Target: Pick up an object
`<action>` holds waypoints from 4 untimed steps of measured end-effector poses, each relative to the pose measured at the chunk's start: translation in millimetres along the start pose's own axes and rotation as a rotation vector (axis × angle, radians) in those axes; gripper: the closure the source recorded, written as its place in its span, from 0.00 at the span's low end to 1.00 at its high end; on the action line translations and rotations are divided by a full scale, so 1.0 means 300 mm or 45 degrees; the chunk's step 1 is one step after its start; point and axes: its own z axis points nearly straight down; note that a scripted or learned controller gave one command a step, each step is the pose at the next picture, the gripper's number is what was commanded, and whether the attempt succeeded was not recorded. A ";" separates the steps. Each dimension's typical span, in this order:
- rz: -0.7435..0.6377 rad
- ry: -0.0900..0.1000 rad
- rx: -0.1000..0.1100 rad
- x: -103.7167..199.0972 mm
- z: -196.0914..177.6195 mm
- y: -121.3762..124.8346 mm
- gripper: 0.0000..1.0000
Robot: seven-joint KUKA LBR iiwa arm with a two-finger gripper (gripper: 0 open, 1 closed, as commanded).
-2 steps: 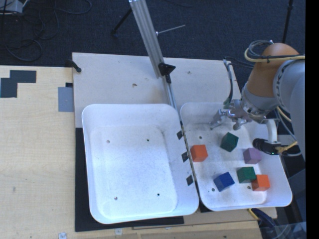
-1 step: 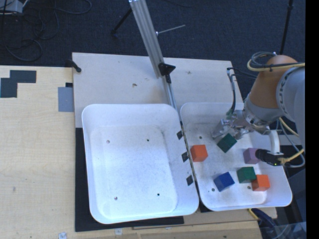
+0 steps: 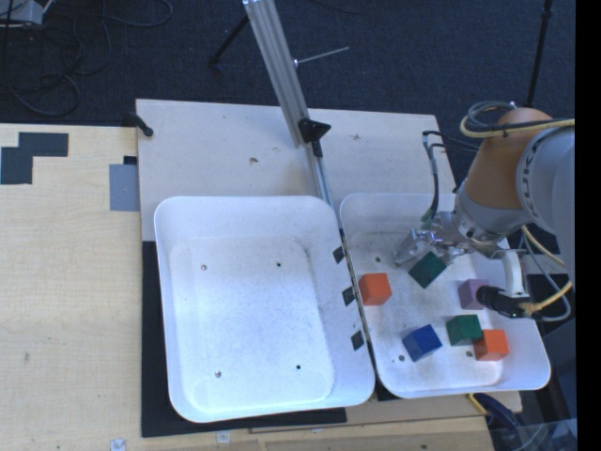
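Observation:
My gripper hangs over the upper middle of the right bin, reaching in from the right. A dark green block sits tilted right below and against it; whether it is gripped or resting on the bin floor is unclear. An orange block lies to its left near the bin's left wall. A purple block lies to the right. Near the front lie a blue block, a green block and an orange-red block.
The left bin stands beside the right one, sharing a rim with black clips. A slanted aluminium rail rises behind the bins. Arm cables hang over the right bin's right edge.

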 end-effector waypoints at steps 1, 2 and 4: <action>-0.002 -0.001 -0.005 0.027 -0.001 0.046 0.00; -0.006 0.001 -0.014 0.256 -0.353 0.064 0.00; 0.003 0.000 -0.001 0.094 -0.104 -0.020 1.00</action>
